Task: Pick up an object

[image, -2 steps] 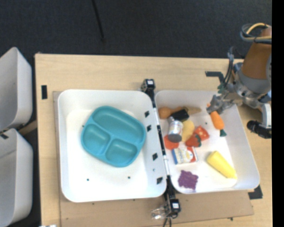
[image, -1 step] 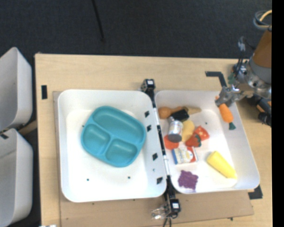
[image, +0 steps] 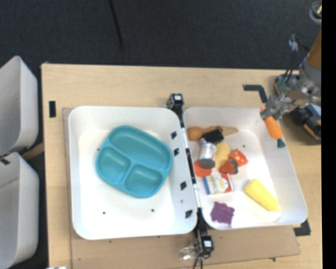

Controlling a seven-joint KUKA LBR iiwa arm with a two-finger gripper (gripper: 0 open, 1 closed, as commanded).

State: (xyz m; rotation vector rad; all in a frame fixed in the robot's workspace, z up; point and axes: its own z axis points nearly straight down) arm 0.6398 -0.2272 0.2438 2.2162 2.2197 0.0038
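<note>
Looking down on the bench (image: pixel 56 167), you see two shallow white bins side by side. The left bin (image: pixel 84 206) carries a teal divided plate (image: pixel 134 161) lying flat near its middle, with three compartments showing.

The right bin (image: pixel 285 178) carries the small things. Along its far edge lies a brown and black toy (image: pixel 211 133) with a tan tip pointing toward the right edge. Just beneath it, a small silver can (image: pixel 206 149) rests beside a pale yellow piece (image: pixel 221 152), and a red-orange round piece (image: pixel 203 167) touches the can's near side. A red toy (image: pixel 234 161) sits just right of the yellow piece. A small carton with red and blue print (image: pixel 219 184) lies toward the bin's middle. A yellow wedge (image: pixel 262 195) lies tilted near the right edge, and a purple lump (image: pixel 222 213) sits at the near edge, close to the divider between the bins.

The gripper (image: pixel 273 112) hangs over the far right corner of the right bin, at its rim. An orange carrot-shaped piece (image: pixel 274 128) with a small green end hangs slanted beneath it, over that same corner. You cannot tell from this angle whether the gripper is clamped on the orange piece or merely above it.
</note>
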